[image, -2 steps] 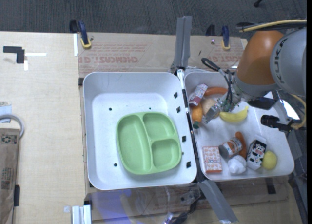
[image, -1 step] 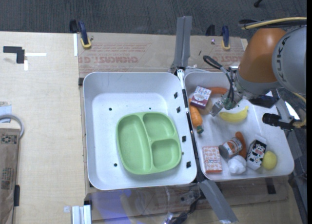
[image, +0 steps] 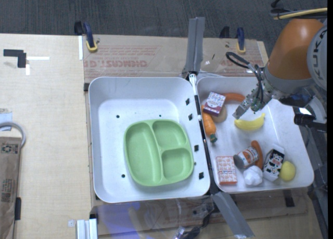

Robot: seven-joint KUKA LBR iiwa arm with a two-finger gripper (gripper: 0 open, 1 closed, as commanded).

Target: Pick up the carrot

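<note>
Carrot (image: 208, 124) lies in the right bin (image: 303, 144) tight against its left wall, long axis roughly up-down in view, green end toward the camera, with a small carton (image: 214, 102) just beside its top. My hand (image: 248, 106) hangs above the banana (image: 249, 123), well right of the carrot; can't tell its opening. I'd judge the wall and carton could block a finger and the carrot could roll out.

Orange carrot (image: 208, 124), green plate (image: 158, 152)
</note>
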